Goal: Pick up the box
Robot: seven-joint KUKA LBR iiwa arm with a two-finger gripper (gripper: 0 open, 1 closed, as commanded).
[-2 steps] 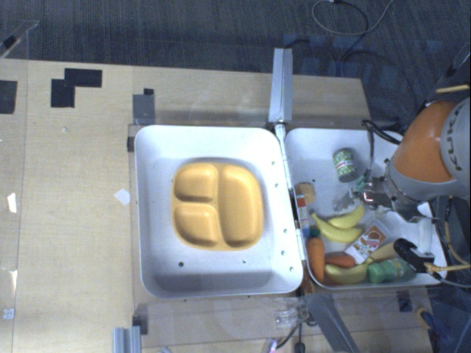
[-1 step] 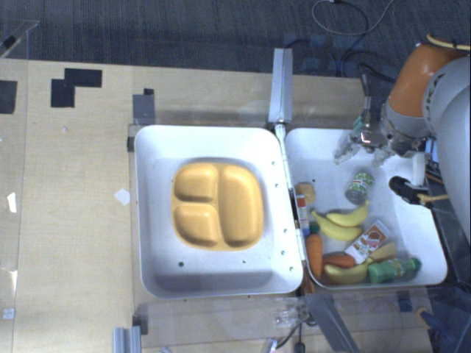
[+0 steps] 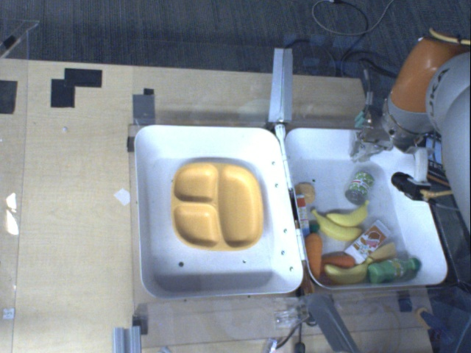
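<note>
The box (image 3: 370, 241) is a small white carton with red print. It lies tilted in the near part of the right bin (image 3: 412, 219), wedged among bananas and other groceries. My gripper (image 3: 366, 144) hangs over the far edge of that bin, well behind the box and just beyond a small can (image 3: 359, 187). Nothing shows between its tips.
Around the box lie yellow bananas (image 3: 340, 223), a carrot (image 3: 314, 254), a red item (image 3: 338, 259) and a green bottle (image 3: 391, 270). The left bin (image 3: 154, 197) holds a yellow compartment tray (image 3: 218, 204). A metal divider (image 3: 280, 94) runs between the bins.
</note>
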